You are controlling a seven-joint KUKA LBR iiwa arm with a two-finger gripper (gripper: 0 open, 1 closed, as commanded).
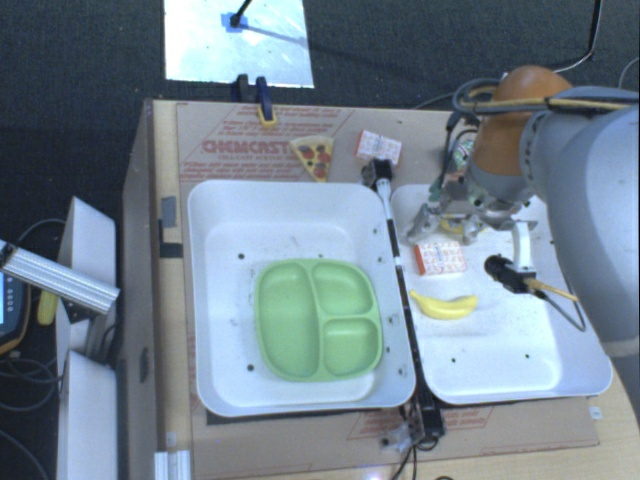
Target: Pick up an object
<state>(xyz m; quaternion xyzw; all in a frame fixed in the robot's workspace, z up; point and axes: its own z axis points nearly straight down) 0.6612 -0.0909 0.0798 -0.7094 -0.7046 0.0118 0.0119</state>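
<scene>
In the right bin [560, 368], a small red-and-white packet [440, 259] lies flat near the back left. A yellow banana [444, 306] lies just in front of it. My gripper [443, 228] hangs over the bin's back left corner, directly behind the packet and just above it. Its fingers are spread open, and nothing is between them.
The left bin [230, 218] holds a green divided plate [318, 318]. On the cardboard behind the bins lie a toy pizza slice [314, 156] and another small red-and-white packet [379, 146]. The arm covers the right bin's back right part.
</scene>
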